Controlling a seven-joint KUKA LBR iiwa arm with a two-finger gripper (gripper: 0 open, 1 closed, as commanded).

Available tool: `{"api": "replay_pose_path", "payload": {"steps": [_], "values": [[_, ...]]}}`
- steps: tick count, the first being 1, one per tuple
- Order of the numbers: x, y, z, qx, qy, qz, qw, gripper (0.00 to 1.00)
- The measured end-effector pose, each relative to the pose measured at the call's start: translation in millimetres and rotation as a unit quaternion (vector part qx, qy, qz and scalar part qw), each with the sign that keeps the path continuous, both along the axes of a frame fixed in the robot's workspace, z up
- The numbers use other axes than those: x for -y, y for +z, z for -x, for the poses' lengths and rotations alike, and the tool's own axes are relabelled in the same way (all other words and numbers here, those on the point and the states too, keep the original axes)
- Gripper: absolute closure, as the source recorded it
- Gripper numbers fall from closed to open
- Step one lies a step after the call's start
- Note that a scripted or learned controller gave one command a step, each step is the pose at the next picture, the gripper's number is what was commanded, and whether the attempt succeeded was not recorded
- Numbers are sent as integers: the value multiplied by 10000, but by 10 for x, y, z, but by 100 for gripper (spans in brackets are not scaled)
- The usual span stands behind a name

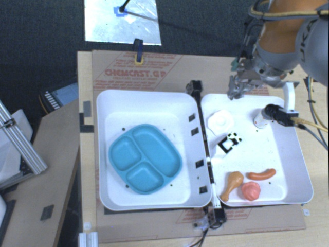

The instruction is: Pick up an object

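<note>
A toy drumstick (232,184), pink lump (251,191) and sausage (261,174) lie at the right bin's (295,158) near edge. The gripper (237,90) hangs above its far rim, apparently empty; a blue tray (145,158) occupies the left bin (118,107).

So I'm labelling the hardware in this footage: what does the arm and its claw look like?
The arm is bulky, with a rounded orange section above a grey wrist housing. Thin cables loop around it at the orange part. The claw is a small, dark grey metal piece at the tip, sitting above the far edge of the right bin.
</note>
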State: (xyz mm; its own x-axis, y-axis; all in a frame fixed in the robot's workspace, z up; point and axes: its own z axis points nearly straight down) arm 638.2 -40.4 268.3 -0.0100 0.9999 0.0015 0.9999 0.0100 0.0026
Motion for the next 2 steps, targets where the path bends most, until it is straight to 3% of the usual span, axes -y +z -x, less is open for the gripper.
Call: {"api": "replay_pose_path", "payload": {"steps": [2], "values": [[-1086,9,-48,1,-7,4,10000,100]]}}
